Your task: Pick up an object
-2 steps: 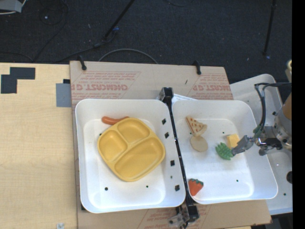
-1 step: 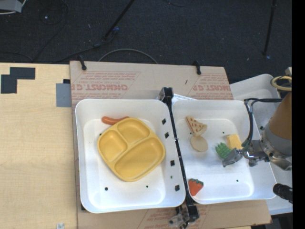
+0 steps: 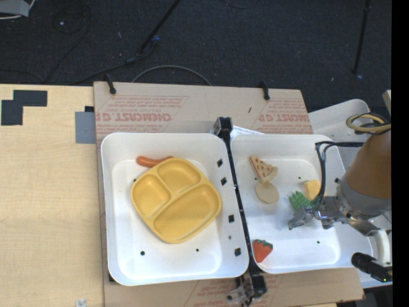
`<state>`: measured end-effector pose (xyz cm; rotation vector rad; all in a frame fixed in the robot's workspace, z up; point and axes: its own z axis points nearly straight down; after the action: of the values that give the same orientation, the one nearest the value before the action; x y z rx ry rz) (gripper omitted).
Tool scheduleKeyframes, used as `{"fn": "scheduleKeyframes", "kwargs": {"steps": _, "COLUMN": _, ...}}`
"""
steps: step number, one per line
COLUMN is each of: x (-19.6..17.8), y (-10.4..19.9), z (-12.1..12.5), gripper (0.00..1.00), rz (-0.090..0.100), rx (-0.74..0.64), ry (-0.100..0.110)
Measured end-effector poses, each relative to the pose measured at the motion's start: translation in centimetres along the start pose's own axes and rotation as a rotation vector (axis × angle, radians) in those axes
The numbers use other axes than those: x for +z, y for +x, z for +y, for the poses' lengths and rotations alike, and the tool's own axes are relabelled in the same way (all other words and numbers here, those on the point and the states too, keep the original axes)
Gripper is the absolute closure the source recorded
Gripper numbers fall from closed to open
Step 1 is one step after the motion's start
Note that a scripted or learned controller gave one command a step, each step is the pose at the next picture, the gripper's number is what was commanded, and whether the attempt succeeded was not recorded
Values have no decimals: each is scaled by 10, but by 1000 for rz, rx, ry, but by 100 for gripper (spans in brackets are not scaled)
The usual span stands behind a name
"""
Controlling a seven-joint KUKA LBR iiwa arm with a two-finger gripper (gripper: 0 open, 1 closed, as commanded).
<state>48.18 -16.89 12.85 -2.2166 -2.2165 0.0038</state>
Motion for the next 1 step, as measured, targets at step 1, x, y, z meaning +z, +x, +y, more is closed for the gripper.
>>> {"fn": "scheduleKeyframes", "kwargs": {"steps": 1, "x": 42, "y": 0, "z": 0, "gripper": 0, "rz": -2, "rx": 1, "ry": -5}}
